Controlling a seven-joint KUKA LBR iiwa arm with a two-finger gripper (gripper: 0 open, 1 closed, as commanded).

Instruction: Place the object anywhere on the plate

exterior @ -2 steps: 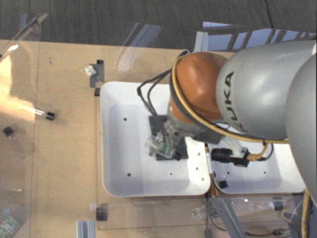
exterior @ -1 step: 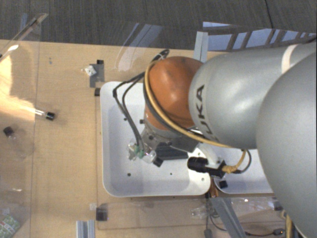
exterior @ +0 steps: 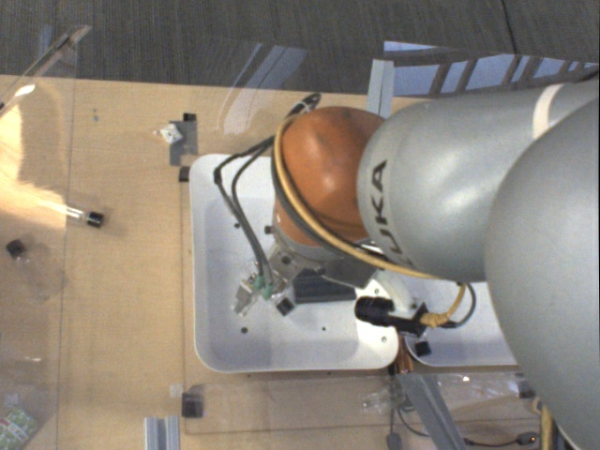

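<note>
One small pale-and-green bit lies low over the left bin's floor, at the very tip of the gripper. It is too small and blurred to say whether it is the object or part of the tool. If it is the object, I judge it light and hard, likely thin plastic or metal. It would slide easily on the smooth white floor and twist out of a loose pinch, so the best hold is across its narrowest part, near its middle, squeezed gently.

Whether the gripper is apart, closed or clamped on that bit, I cannot tell, since the wrist hides it from above. The bit sits left of centre in the bin, well clear of the walls, which leaves room for a straight lift.

Above it the orange band and the grey arm cover much of the bin. Black cables loop down the left side, and a yellow cable runs beneath the wrist. The second bin peeks out under the arm, and the bench spreads around both.
</note>
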